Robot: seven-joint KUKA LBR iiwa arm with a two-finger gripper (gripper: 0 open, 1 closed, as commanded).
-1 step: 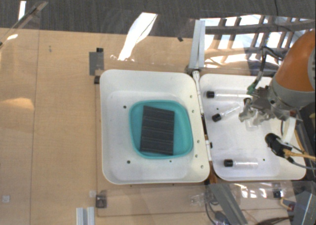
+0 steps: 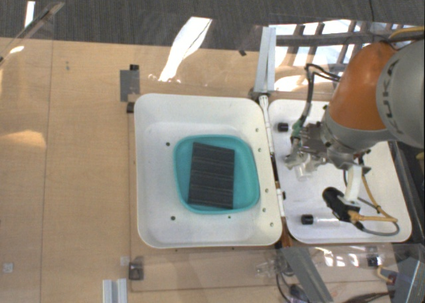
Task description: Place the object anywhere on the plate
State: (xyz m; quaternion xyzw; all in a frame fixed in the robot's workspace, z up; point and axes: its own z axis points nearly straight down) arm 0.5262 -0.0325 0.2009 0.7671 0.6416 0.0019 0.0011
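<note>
Slab (image 2: 212, 175), dark and ribbed, flat on teal plate (image 2: 183, 162) in left bin (image 2: 153, 182), inside the rim all round, a touch skewed. Looks like job done, going by how things lie.

Arm (image 2: 362, 96) over right bin (image 2: 392, 182), claw (image 2: 300, 157) low near that bin's left wall, well apart from slab. Spread or pressed together: can't tell, too much clutter round the tip.

Risks from here, as a guess:
- Another pass over to left bin could clip the wall btwn bins, or nudge plate and slide slab off.
- Yellow cable (image 2: 380, 218) loops low over right bin floor, could snag on black-capped tube (image 2: 320, 218) lying just beside it and drag it.
- Ribbed slab on smooth plate prob. slides easily if bumped.

Writing: "KU" readable on grey casing (image 2: 405, 96) at far right, rest cut off. No label or brand legible on slab, plate or bins.
</note>
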